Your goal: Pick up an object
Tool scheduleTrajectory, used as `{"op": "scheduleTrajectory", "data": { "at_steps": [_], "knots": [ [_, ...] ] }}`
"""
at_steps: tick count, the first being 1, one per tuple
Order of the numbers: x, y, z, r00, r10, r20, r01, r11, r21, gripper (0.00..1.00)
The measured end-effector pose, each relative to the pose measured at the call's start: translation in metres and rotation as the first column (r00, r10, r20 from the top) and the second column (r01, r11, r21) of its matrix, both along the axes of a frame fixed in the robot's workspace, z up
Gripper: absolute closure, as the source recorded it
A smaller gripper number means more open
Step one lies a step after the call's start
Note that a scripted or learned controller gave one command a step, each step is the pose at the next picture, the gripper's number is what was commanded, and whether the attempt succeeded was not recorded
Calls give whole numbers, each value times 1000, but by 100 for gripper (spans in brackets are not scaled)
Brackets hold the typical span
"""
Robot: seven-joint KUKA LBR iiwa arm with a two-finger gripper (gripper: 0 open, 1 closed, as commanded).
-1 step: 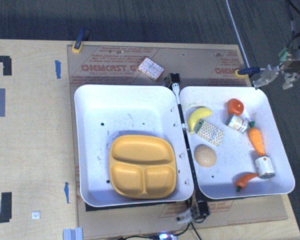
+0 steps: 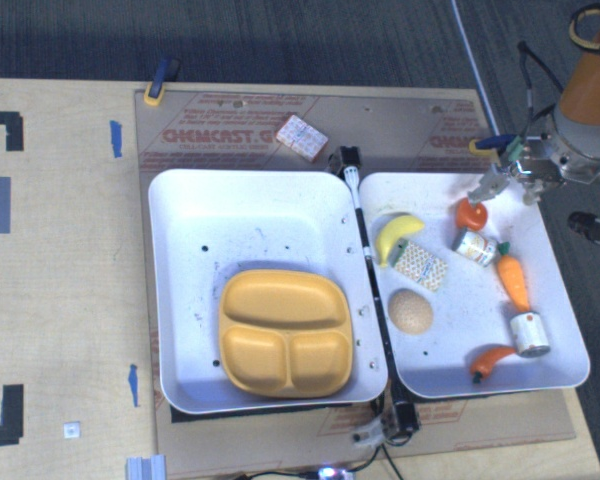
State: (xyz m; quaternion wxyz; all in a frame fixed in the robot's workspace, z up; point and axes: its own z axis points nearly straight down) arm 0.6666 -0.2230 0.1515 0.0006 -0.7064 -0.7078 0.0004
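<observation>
The right bin holds several objects. A red tomato-like piece lies near its back edge, with a small tin just in front of it. An orange carrot, a white and red can and a red-orange pepper sit along the right side. A yellow banana, a patterned packet and a round beige ball lie at the left. My gripper hangs at the bin's back right corner, just behind and right of the red piece, with nothing seen in it.
A yellow divided tray lies in the left bin. A small patterned block and a black clip rest on the board behind the bins. The arm's orange band is at the far right.
</observation>
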Motion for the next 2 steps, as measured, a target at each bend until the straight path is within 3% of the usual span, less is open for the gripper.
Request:
{"op": "scheduleTrajectory", "data": {
  "at_steps": [1,2],
  "knots": [
    [0,76,-66,1000,0,2,0,1000,0,0],
    [1,76,-54,1000,1,5,-1,1000,-1,100]
  ]
}}
